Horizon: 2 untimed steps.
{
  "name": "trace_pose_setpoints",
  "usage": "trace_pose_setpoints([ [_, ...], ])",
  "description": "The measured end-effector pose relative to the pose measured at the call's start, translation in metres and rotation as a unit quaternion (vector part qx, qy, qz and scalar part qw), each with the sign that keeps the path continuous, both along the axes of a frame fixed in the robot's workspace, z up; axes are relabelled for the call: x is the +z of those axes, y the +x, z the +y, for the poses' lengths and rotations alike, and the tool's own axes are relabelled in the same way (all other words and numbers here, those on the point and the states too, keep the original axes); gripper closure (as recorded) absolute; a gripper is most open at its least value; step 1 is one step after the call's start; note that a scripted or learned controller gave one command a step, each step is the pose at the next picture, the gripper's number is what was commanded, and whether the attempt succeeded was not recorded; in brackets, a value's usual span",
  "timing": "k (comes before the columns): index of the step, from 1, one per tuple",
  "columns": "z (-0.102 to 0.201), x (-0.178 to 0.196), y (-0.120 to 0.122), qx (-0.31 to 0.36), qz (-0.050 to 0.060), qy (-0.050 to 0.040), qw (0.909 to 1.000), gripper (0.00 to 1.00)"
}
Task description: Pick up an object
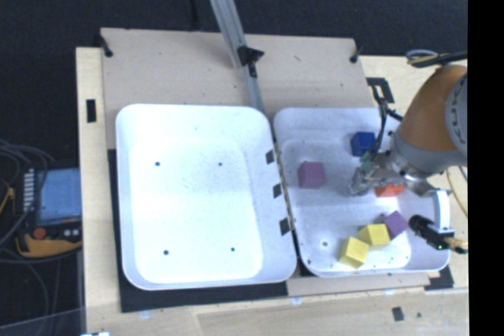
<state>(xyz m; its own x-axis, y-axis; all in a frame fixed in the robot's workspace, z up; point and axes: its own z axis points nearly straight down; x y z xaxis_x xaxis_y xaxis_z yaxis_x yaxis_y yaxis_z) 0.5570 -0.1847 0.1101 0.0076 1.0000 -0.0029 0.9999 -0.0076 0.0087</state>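
My gripper [364,180] hangs low over the middle right of the right bin [331,130], under the orange-banded wrist. A blue block [362,142] lies just behind it and an orange-red block [389,189] peeks out right beside it. A purple cube [311,175] sits to its left, well apart. Toward the bin's front lie two yellow cubes [375,234] [354,251] and a small purple block [396,223]. Nothing shows between the fingers.
The left bin [193,193] stands beside the right one, joined by black clips along the shared edge. A slanted metal rail [224,12] rises from behind the bins. A cable and a black connector [429,232] hang at the right bin's front right corner.
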Motion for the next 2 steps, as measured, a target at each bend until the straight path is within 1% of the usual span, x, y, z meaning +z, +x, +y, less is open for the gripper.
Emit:
trace_pose_setpoints([
  [1,-0.005,0.057,-0.008,0.002,0.001,-0.0001,1.0,1.0],
  [2,-0.007,0.111,-0.006,0.005,0.0,-0.0003,1.0,1.0],
])
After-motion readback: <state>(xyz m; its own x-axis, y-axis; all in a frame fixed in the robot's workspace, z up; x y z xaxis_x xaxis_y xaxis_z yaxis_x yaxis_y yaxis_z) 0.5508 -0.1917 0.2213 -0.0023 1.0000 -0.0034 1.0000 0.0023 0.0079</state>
